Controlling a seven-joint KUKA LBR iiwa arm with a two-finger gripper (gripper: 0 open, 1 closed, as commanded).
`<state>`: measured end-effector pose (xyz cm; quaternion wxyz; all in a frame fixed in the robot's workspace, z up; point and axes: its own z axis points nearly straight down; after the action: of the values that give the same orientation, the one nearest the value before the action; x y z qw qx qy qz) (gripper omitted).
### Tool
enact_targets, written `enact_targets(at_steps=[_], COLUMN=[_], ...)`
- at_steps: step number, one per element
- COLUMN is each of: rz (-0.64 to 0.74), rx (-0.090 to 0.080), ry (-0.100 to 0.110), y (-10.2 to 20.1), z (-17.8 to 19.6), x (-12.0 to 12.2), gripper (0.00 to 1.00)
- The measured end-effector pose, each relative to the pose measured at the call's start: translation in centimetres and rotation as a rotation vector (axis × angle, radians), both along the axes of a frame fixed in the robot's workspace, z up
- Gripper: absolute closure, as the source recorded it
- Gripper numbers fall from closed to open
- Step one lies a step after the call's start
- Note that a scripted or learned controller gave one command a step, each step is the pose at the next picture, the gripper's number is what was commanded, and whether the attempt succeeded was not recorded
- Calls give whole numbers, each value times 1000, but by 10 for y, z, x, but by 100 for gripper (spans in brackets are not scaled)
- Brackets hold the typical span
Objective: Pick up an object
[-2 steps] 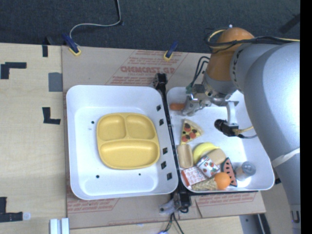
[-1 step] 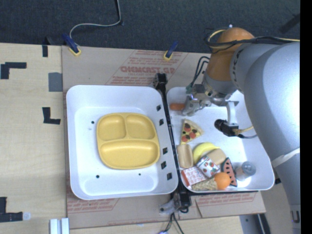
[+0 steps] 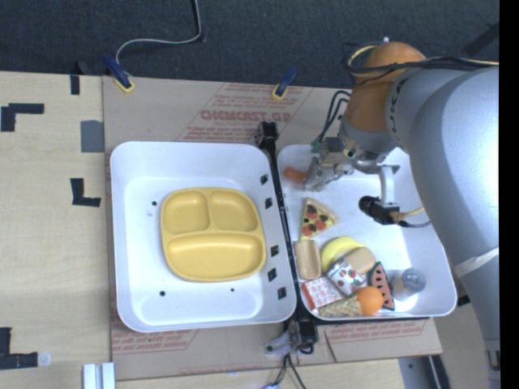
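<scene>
The gripper (image 3: 318, 175) is low in the right bin (image 3: 422, 241), at its far corner next to the divider (image 3: 276, 209). A small orange piece (image 3: 293, 173) lies just beside the jaws, toward the divider; I cannot tell whether the jaws are released or clenched. The pizza slice (image 3: 317, 217) lies nearer than the jaws, and the other toys are heaped at the bin's near end. I think the orange piece, being so close to the wall, may slip away or a finger may hit the divider.
</scene>
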<state>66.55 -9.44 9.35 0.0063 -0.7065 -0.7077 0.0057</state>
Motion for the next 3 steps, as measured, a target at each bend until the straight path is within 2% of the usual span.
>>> enact_targets(at_steps=[1, 2, 3], rz=[0, 0, 0], rx=[0, 1, 1], ry=[0, 1, 2], y=[0, 0, 0], z=[0, 9, 9], x=[0, 0, 0], gripper=[0, 100, 0])
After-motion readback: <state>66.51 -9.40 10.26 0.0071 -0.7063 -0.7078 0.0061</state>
